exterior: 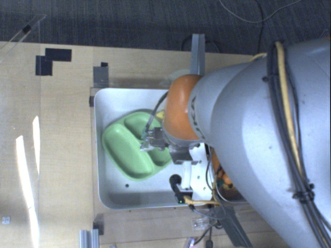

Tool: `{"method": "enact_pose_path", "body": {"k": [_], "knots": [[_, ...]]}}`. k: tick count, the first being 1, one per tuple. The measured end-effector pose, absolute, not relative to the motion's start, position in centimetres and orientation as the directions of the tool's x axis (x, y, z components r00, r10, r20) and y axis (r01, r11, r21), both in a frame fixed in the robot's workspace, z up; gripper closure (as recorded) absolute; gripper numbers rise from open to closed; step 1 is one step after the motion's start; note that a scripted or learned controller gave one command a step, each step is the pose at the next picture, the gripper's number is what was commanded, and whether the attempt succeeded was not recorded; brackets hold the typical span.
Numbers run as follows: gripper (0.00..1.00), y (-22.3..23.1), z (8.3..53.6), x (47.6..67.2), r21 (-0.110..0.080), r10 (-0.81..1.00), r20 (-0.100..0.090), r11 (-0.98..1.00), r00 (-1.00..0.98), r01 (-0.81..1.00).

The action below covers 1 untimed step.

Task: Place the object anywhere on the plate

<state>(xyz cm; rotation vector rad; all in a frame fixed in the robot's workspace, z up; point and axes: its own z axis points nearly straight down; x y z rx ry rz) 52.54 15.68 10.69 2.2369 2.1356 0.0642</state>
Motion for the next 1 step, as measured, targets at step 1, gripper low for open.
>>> {"method": "enact_pose_path", "body": {"k": [1], "knots": [[0.00, 16.54, 10.57, 51.96, 0.054, 0.996, -0.009, -0.093, 0.093, 0.994]]}}
